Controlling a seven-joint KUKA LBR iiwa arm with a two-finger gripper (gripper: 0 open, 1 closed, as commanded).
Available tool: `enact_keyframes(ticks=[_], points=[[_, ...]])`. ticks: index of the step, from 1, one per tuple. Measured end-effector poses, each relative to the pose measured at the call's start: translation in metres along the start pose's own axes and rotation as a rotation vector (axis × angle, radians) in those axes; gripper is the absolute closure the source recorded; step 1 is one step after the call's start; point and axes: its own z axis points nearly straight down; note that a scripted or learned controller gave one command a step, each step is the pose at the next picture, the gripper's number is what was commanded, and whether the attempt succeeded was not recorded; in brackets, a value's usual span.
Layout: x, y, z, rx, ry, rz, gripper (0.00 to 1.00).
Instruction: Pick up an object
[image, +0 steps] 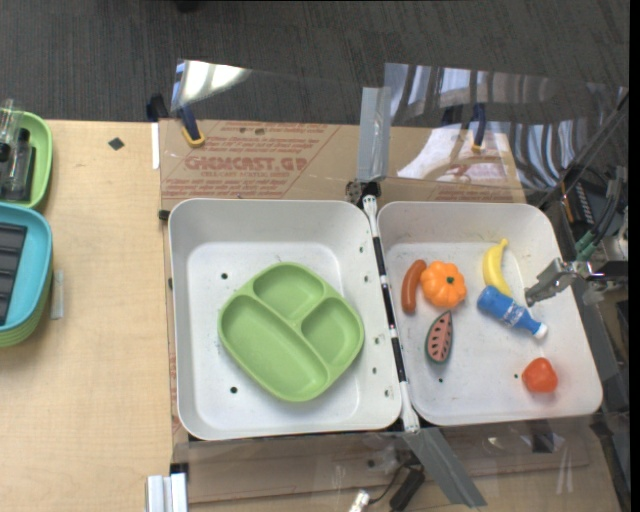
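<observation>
Bottle (510, 313), blue with a white cap, is lying on the floor of the right bin (470, 385), toward its right side, with the cap end pointing to the lower right. The gripper (547, 285) is hanging just beside it, up and to the right of the blue body, near the right wall of the bin. Its grey fingers are pointing down and to the left, toward the bottle; nothing is sitting between them, and I cannot tell from this view if they are apart or closed, or if a tip is touching the bottle.

A yellow banana (495, 266) is standing almost upright in the picture just above the bottle, to the left of the gripper. An orange pumpkin (443, 284) is lying further left, and a red sausage (411, 286) is touching or nearly touching its left side. A watermelon slice (439, 337) is lying below the pumpkin. A red tomato (540, 375) is resting near the lower right corner, well apart from the gripper.

In the left bin (200, 400), a green divided plate (290, 331) is lying flat in the middle.
</observation>
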Motion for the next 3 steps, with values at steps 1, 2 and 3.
enact_keyframes(ticks=[1, 2, 3], points=[[-0.045, 0.028, 0.124, 0.000, 0.001, -0.017, 0.00], [-0.039, 0.070, 0.193, -0.002, 0.001, 0.016, 0.00], [-0.040, 0.070, 0.184, -0.001, 0.000, 0.020, 1.00]])
